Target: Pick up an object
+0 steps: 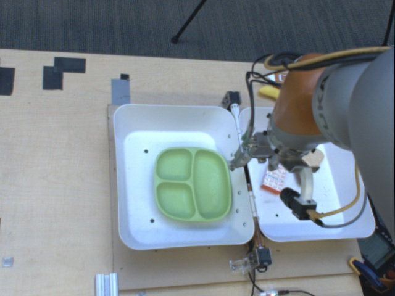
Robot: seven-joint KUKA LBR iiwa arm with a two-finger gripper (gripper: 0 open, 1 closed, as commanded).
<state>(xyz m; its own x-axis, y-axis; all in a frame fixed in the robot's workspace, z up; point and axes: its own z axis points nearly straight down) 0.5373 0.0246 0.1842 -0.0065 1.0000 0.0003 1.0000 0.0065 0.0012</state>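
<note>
From the camera view, the arm [333, 97] reaches in from the right and hangs over the right bin [336, 224], its hand [285, 165] low above a small red-and-white packet [274, 179] lying near that bin's left wall. Whether the hand is spread or pinched I cannot tell; the wrist hides it. The left bin [133, 184] holds a green divided plate [192, 184]. This looks like the approach step: next, a straight descent onto the packet, then closing.
</note>
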